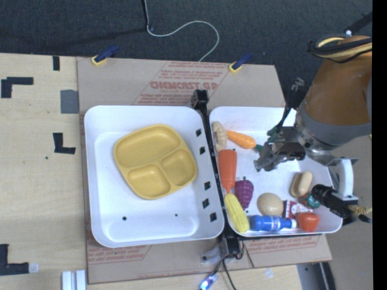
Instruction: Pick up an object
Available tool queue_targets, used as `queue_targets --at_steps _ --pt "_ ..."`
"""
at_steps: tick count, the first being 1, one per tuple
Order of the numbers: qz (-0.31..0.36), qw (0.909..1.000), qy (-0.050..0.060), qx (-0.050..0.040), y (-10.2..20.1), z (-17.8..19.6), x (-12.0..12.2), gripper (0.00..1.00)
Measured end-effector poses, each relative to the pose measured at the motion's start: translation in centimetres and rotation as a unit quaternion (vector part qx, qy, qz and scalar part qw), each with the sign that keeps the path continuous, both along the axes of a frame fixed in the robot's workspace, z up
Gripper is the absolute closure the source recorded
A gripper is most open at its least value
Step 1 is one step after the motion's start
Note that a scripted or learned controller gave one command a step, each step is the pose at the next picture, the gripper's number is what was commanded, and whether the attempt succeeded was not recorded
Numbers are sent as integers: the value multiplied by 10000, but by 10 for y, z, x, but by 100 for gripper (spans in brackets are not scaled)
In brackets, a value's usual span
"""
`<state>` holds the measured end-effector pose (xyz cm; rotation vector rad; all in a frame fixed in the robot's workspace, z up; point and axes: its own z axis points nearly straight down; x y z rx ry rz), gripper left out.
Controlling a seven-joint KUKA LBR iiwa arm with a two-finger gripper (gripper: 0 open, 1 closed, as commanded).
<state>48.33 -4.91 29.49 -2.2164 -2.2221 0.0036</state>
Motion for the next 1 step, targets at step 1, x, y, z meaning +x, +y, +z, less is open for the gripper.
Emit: queue_targets --at_steps 1 --pt "34 10000 -35 8 65 51 1 100"
